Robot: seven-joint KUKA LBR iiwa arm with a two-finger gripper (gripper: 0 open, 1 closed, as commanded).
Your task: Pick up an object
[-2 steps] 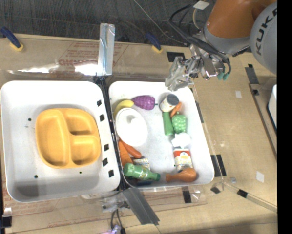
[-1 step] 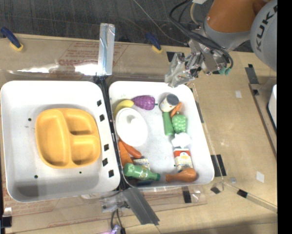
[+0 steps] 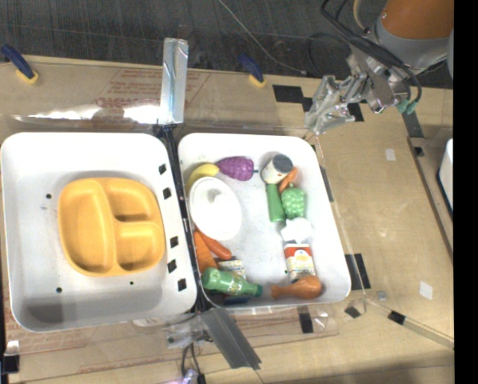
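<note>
The grey arm's metal claw [image 3: 328, 110] is hovering beyond the far right corner of the right white bin [image 3: 332, 222], carrying nothing; whether it is open, I cannot tell. Crowding is risking a glancing grab: 1 purple plastic grape bunch [image 3: 236, 167], 1 white round bowl [image 3: 216, 207], 2 green bottles [image 3: 231, 283]. The left bin [image 3: 19, 166] is holding 1 yellow divided tray [image 3: 111, 224].

Glossy yellow plastic tray [image 3: 111, 224], smooth white plastic bins [image 3: 15, 214], matt cardboard-like bench [image 3: 383, 214]

Yellow tray [image 3: 111, 224] in left bin [image 3: 15, 238], toys crowding right bin [image 3: 332, 238]
</note>
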